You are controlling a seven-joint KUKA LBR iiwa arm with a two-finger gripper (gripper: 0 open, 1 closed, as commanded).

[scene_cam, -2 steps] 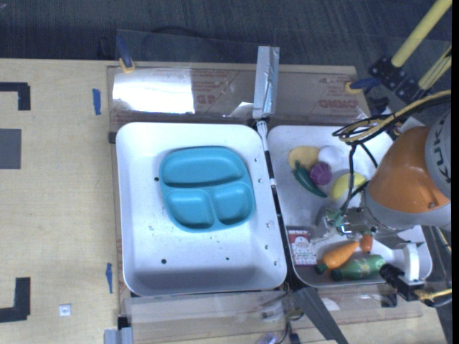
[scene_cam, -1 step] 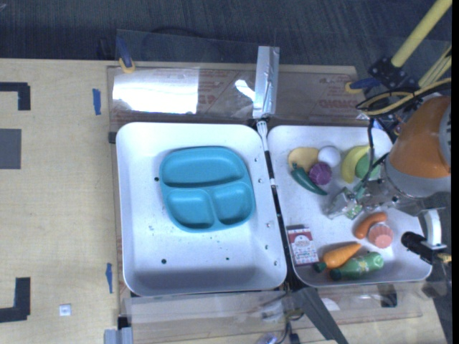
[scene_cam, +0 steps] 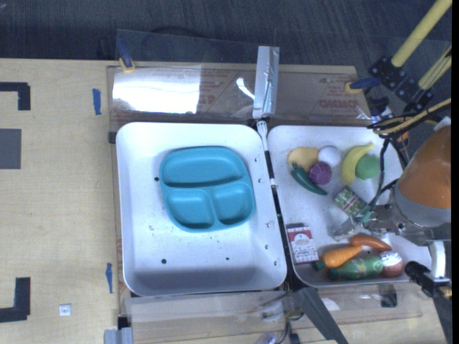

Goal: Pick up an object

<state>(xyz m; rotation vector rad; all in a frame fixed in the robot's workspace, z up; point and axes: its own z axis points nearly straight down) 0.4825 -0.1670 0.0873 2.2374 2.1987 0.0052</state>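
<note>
The gripper [scene_cam: 356,221] sits low in the right bin [scene_cam: 287,143], at the frame's centre right, its metal fingers reaching left from the grey wrist and orange band at the right edge. Whether it is open or closed cannot be told; clutter and glare hide the tips. Just beside it, up and left, lies a small green-and-white packet [scene_cam: 348,201]. Directly below lie an orange carrot [scene_cam: 343,255], a second orange piece [scene_cam: 371,242] and a green bottle [scene_cam: 362,266] with a red-and-white end, all crowded against the bin's lower rim. A red-and-white box [scene_cam: 302,243] rests left of them, near the divider between the bins.

Toward the bin's top sit a yellow piece [scene_cam: 302,156], a white ball [scene_cam: 328,154], a purple ball [scene_cam: 320,172], a dark green pepper [scene_cam: 308,180], a banana [scene_cam: 352,162] and a green ball [scene_cam: 368,166], clustered close. Bare white floor shows in the bin's middle, between this cluster and the lower one.

The left bin [scene_cam: 136,213] holds a blue tray [scene_cam: 206,187] with three compartments, set centrally, with open white floor all round it. Clear plastic sheeting [scene_cam: 186,84] stands behind both bins. The wooden bench [scene_cam: 54,206] stretches to the frame's left, marked with black corners and blue tape. Dark carpet [scene_cam: 215,6] fills the top.
</note>
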